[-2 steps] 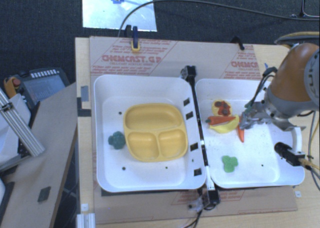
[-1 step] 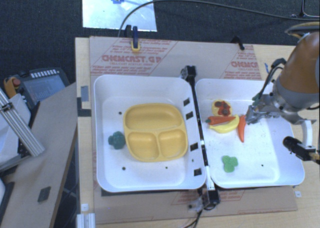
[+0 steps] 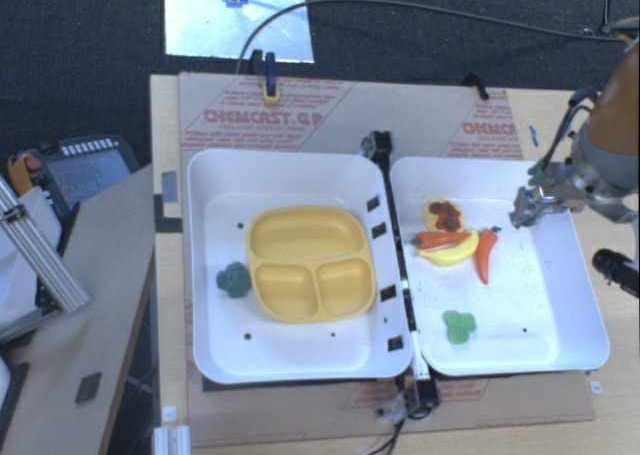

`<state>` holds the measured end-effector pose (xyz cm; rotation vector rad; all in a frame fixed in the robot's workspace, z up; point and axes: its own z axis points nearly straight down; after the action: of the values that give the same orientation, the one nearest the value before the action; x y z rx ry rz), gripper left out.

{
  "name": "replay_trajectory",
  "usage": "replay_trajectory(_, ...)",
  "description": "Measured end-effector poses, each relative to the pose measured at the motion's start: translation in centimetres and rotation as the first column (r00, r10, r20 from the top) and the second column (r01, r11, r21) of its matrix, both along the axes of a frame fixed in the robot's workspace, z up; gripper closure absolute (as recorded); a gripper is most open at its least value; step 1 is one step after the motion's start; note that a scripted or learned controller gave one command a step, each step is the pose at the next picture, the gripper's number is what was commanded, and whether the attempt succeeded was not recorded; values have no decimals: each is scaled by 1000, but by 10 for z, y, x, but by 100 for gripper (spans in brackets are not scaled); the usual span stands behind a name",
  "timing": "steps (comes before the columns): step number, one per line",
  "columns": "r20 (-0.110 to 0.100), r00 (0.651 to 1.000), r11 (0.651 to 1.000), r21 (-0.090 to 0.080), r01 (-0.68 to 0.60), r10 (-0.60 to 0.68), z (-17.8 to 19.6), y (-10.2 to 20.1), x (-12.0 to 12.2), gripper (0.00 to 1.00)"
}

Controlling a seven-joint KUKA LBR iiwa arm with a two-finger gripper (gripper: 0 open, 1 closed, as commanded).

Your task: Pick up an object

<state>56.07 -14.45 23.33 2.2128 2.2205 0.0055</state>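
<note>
Surface (image 3: 330, 103): covered by a brown cardboard sheet; red print "CHEMCAST" is read twice along the far edge, the smaller letters after it being too blurred to make out.
Left bin (image 3: 215, 183): white, shallow; a yellow three-compartment tray (image 3: 308, 263) is held at its middle; a green broccoli piece (image 3: 234, 280) is seen just beside the tray's left edge, on the bin floor.
Right bin (image 3: 560, 333): white; a small round pizza toy (image 3: 443, 214) lies toward the far left; an orange carrot (image 3: 436, 240) and a yellow banana (image 3: 450, 251) are touching just below it; a red-orange chili (image 3: 485, 254) lies just to their right; a second green broccoli piece (image 3: 459, 326) is set apart nearer the front.
Pincer (image 3: 527, 207): positioned over the right bin's far right part, near the chili but apart from it; nothing is seen between the fingers; how wide they stand cannot be told.
Arm (image 3: 610, 143): grey with orange band, entering from the right.
</note>
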Motion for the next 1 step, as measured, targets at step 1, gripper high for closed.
replay_trajectory(1,0,1000,1000,0,0,0,55,-7,10,100)
